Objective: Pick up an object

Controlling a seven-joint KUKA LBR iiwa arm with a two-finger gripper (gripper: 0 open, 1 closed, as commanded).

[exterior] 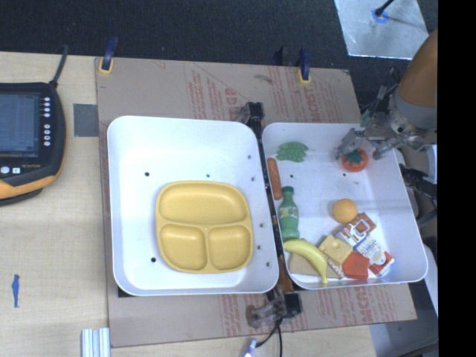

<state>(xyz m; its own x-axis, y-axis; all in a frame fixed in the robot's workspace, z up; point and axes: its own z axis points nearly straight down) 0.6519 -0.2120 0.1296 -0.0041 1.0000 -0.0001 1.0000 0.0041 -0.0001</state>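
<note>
Bins sit side by side on a sheet of brown cardboard [186,88] clipped to the bench. At the far right corner of the right bin [405,207] the gripper [361,149] hovers low, its grey fingers spread wide to either side of a small red tomato [355,160] with a green top — the fingers flank it, but whether they actually touch it cannot be told from this angle. An orange band shows on the arm above, at the right edge.

Elsewhere in that bin: a green leafy piece [293,152] near the far left corner, a thin sausage [274,178] along the left wall, a green bottle [288,213] just below it, and a banana [308,256] at the near end. An orange [344,210] lies near the middle, beside a cluster of small cartons and blocks [357,250] (red, white and yellow).

The left bin [126,199] holds a yellow divided plate [204,225] — three compartments. A teach pendant [26,140] rests on the bench at the far left.
</note>
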